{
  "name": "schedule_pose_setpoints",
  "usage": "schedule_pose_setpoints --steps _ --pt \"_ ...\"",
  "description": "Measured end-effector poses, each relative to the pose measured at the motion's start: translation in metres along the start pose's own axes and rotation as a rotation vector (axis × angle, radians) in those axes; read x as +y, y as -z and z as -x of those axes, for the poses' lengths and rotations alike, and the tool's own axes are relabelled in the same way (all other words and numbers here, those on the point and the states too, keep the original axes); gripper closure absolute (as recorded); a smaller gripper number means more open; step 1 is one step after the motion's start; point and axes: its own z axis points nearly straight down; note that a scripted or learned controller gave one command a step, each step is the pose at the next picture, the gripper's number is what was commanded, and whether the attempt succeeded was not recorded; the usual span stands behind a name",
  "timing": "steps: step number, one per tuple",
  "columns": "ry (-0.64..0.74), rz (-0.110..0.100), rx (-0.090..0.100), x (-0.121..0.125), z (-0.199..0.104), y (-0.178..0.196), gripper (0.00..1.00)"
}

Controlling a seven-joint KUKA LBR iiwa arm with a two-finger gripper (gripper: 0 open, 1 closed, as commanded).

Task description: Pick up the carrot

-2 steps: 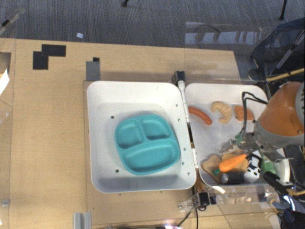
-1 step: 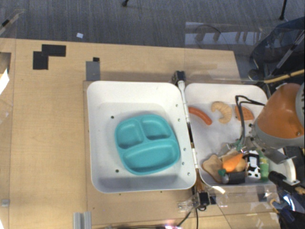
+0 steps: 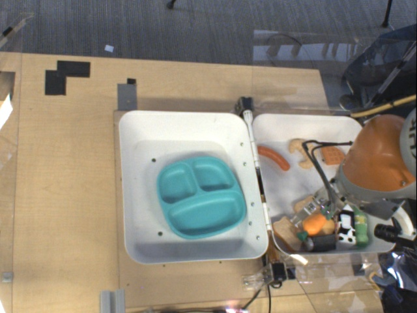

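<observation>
from the camera view, the carrot (image 3: 315,224) is a stubby orange lump with a green end, low in the right bin (image 3: 287,132). the hand (image 3: 324,208) sits just above it, touching; its grip i cannot tell. a sausage (image 3: 273,157), a cow toy (image 3: 347,227) and the teal tray (image 3: 201,197) lie around.

My bench (image 3: 65,194) is a pale wooden top with black tape patches (image 3: 65,75) near its far left corner. Directly on it sit two shallow white bins side by side: the left bin (image 3: 140,175) and the right bin (image 3: 280,126).
</observation>
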Motion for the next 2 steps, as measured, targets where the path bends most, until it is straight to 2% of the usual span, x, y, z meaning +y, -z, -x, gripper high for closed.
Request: schedule_pose_setpoints --steps 1,2 --pt "-0.002 0.006 -0.004 0.004 0.001 0.011 1.00" --pt "-0.353 -0.008 0.014 0.043 -0.056 0.097 1.00"
